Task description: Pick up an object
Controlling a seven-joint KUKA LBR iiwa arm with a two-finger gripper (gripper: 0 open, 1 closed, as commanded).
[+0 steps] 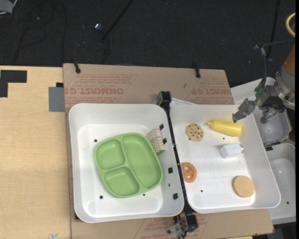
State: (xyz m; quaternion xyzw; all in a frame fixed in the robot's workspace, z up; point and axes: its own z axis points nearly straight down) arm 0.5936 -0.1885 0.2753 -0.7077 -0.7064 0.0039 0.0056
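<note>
The pincer [255, 112] hung at the right bin's [269, 193] far right rim, its fingers spread apart and gripping nothing. The yellow bottle [225, 127] lay just left of and slightly below it; the white block [230, 150] sat farther below.

Under my two shallow white plastic bins [84, 133] lies a flat brown cardboard sheet [139, 83] with red print, upside down from here. It rests on the pale wood-grain tabletop [25, 158], beside a small grey square patch [55, 98]. Black cables [65, 14] trail beyond.
</note>
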